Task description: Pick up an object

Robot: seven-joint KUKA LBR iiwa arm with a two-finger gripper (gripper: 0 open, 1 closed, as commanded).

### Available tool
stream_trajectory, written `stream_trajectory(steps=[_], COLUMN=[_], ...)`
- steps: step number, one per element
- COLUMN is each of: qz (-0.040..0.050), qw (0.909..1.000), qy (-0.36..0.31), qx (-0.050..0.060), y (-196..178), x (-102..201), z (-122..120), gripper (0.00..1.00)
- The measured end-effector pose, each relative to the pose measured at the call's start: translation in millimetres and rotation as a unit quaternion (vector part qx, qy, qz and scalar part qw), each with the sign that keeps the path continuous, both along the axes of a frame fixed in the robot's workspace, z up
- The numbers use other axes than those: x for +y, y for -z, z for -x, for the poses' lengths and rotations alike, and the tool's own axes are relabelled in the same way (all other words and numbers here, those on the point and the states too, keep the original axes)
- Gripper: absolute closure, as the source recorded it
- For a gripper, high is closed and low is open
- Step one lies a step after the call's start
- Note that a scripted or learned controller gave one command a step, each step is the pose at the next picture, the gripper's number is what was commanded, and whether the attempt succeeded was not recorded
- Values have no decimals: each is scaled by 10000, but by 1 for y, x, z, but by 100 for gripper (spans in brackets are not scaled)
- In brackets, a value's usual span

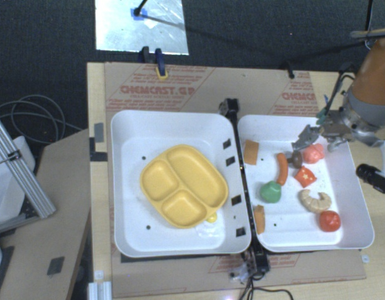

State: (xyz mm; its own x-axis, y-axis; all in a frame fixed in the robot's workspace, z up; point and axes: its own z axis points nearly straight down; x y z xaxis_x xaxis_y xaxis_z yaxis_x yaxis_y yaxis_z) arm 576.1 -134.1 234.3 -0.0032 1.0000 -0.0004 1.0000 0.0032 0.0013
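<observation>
My gripper [317, 144] hangs over the upper right part of the right bin [358, 230], with the grey arm and its orange band coming in from the right. Its fingers are open, one fingertip [300, 142] to the left and the other to the right of a pink piece [315, 154] just below them. A small dark brown piece [297, 160] lies right by the left fingertip. Nothing is held between the fingers. Close by lie a red cube [305, 176] and an orange sausage [281, 167].
The right bin also holds a green ball [270, 191], a tan shrimp [315, 200], a red tomato [329, 220], a tan block [250, 152] and an orange wedge [259, 217]. A yellow divided plate [183, 183] lies in the left bin [127, 167].
</observation>
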Motion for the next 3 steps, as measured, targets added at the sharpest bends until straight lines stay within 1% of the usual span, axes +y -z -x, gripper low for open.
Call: stream_trajectory(steps=[1, 2, 3], qz=[-1, -1, 6], qw=[10000, 10000, 10000], qy=[15, 13, 7], qx=[19, 12, -17], y=[110, 152, 139], x=[-26, -38, -37], z=[-12, -9, -10], gripper=[0, 0, 100])
